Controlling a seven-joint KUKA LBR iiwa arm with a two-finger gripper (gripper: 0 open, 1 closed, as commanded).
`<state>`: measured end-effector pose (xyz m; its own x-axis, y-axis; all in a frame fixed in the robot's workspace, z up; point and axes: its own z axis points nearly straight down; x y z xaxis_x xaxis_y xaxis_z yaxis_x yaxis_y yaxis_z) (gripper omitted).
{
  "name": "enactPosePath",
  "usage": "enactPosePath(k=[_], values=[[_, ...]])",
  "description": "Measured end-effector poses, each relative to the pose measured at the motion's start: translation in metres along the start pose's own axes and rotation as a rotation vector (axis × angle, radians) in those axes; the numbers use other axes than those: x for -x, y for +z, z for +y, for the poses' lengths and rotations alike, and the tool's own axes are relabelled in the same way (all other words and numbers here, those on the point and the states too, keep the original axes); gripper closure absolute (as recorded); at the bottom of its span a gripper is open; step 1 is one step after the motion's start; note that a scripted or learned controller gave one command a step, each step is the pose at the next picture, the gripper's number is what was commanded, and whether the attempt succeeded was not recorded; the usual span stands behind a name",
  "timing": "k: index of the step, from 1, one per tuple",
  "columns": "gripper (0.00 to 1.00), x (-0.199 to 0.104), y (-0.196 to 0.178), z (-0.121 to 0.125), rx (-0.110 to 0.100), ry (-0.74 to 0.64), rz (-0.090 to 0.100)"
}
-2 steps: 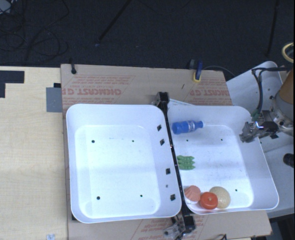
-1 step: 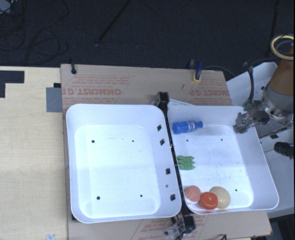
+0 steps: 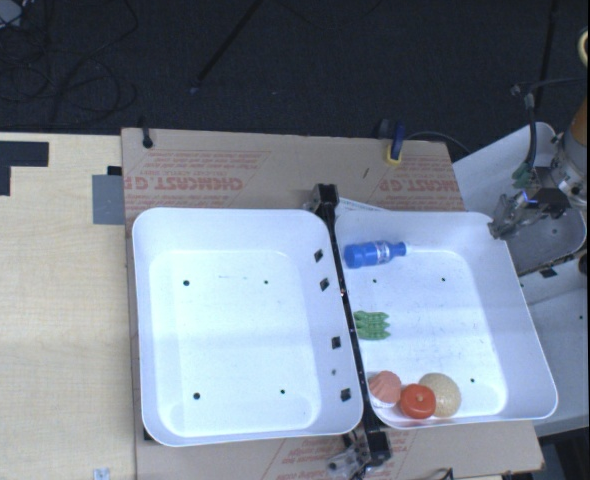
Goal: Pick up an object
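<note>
- Two white bins sit side by side on a sheet of brown cardboard point(image 3: 275, 173): the left bin point(image 3: 145, 318) and the right bin point(image 3: 520, 308), joined along a black divider strip point(image 3: 340, 308) with small clips.
- The right bin holds five things in all.
- One blue bottle point(image 3: 373, 254) with a white cap lies on its side near the far left corner of the right bin, cap pointing right.
- One small green ridged piece point(image 3: 371, 325) lies just beside the divider, about midway down the right bin.
- Three round things cluster at the near edge of the right bin: one pale pink disc point(image 3: 384, 386) on the left, one red ball point(image 3: 417, 401) in the middle, one cream-coloured ball point(image 3: 443, 391) on the right. The red one touches both neighbours.
- The left bin shows four small dark dots on its floor.
- One gripper point(image 3: 515, 211) hangs outside the right bin, beyond its far right corner, over the grey bench surface point(image 3: 495, 163), well apart from every object.
- Nothing is seen between its fingers; whether they are spread or closed cannot be told at this size.
- One yellow-and-blue clamp point(image 3: 395, 146) grips the far edge of the cardboard.
</note>
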<state>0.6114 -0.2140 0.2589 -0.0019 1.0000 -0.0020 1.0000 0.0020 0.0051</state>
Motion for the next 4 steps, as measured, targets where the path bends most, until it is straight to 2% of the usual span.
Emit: enactPosePath(k=[1, 2, 3, 4], values=[[1.00, 0.000, -0.035, -0.033, -0.005, 0.004, 0.002], [1.00, 0.000, -0.101, -0.027, 0.000, 0.000, 0.000], [1.00, -0.002, 0.043, -0.055, -0.021, 0.003, 0.007], [1.00, -0.001, 0.081, 0.008, -0.004, -0.001, 0.001]])
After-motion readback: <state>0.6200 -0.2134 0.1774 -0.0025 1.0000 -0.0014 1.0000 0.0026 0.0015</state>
